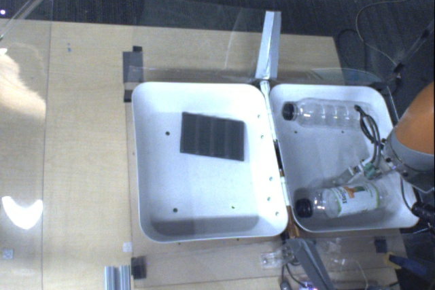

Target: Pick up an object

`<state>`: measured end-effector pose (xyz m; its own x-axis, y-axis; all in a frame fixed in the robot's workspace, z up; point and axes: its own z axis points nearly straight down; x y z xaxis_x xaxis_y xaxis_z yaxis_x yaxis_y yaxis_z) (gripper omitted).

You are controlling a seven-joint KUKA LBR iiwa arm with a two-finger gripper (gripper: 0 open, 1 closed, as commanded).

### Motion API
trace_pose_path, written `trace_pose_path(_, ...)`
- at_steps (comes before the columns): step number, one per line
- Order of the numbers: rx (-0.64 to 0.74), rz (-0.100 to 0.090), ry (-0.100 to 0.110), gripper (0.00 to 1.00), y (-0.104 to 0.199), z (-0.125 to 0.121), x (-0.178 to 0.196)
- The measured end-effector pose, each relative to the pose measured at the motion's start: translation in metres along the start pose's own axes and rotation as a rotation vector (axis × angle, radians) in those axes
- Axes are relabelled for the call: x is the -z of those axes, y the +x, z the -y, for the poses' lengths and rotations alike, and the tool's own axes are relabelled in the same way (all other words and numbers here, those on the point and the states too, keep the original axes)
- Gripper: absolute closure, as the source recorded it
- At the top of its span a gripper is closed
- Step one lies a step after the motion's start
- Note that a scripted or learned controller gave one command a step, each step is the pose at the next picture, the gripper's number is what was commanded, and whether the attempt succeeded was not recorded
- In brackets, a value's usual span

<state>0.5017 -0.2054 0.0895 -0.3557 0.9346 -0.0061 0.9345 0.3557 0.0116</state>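
Down in the right bin [309,95], the gripper [363,172] reaches in from the right edge, its tip just above the nearer bottle [340,200]; whether its jaws are apart or together cannot be told, since cables and glare blur them. That bottle lies on its side along the bin's near wall, clear, with a dark cap pointing left and a label around its middle. A second clear bottle [323,112] lies on its side near the far wall, cap also to the left, well apart from the first. Behind the gripper the arm [416,132] shows its orange band. The left bin [146,166] touches the right one and holds a flat dark pad [212,136] lying toward its far half.
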Motion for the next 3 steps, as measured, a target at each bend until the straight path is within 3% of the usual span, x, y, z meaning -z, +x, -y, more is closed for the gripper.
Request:
trace_pose_path(1,0.025,-0.001,-0.006,0.00,0.089,-0.053,0.001)
trace_pose_path(2,0.026,0.006,-0.015,1.00,0.087,-0.056,0.014)
trace_pose_path(3,-0.036,-0.002,0.004,1.00,0.088,-0.121,0.096)
